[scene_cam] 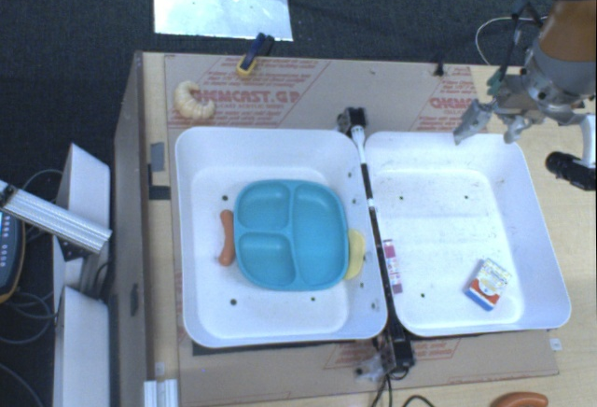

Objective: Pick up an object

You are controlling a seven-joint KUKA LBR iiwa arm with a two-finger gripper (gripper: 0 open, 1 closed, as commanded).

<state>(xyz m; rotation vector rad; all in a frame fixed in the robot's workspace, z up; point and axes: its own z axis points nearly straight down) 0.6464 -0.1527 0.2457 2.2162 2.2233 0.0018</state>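
Gripper [492, 122] sits over the far right corner of the right bin [550, 237], just at its rim; 2 fingers [469, 122] spread wide apart, nothing between them; arm [565, 32] comes in behind it from the upper right, orange band visible above the wrist.

Nearest pickable item: small carton [488, 284], white with blue and orange print, lying flat on the right bin floor, well below the gripper toward the near edge, roughly in line under it; not touching any wall.

Left of the gripper, across the divider [370, 209] between the 2 bins: left bin [201, 237] holds a blue sectioned plate [289, 234] with 3 compartments; an orange sausage-shaped piece [227, 238] lies just beside the plate's far side from the gripper; a yellow piece [355, 253] is tucked against the plate's nearer edge, partly hidden, shape unclear.

Small pink-and-white label [391, 265] lies by the divider, down-left of the gripper.

Outside the bins on the cardboard [280, 88], far left of the gripper: a pale curled ridged object [191, 101]; a yellow-and-dark tool [253, 56] near the cardboard's top edge.
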